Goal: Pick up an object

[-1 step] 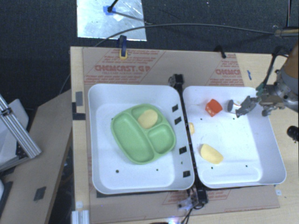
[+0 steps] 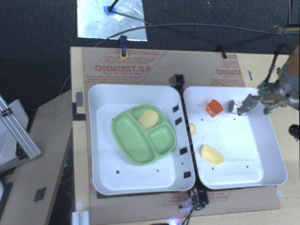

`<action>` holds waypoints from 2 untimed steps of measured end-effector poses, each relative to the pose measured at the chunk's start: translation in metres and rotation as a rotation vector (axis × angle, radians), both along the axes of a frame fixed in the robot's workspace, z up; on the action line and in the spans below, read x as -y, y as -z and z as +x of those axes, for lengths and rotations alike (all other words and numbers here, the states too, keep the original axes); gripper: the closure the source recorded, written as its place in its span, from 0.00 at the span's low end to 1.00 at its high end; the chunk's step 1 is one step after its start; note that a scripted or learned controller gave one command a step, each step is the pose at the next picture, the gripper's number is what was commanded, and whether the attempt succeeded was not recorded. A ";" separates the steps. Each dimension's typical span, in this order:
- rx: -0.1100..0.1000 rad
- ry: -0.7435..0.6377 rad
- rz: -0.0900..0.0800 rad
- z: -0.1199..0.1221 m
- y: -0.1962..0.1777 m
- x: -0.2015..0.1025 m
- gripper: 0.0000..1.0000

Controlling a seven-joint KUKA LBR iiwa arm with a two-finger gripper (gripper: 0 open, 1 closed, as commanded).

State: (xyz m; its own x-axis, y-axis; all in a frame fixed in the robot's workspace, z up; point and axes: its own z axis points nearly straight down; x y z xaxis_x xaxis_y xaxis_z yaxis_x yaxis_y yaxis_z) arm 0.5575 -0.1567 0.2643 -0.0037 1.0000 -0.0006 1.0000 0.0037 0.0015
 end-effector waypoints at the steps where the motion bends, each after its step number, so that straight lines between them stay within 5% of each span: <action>1: -0.005 0.002 0.001 0.003 0.063 -0.001 0.00; 2: -0.004 0.003 0.001 -0.001 0.105 0.000 0.00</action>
State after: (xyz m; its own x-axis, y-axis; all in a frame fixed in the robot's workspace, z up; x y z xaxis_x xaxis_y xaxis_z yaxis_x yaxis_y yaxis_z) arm 0.5562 -0.1571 0.1591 -0.0005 1.0000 0.0007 1.0000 0.0005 -0.0026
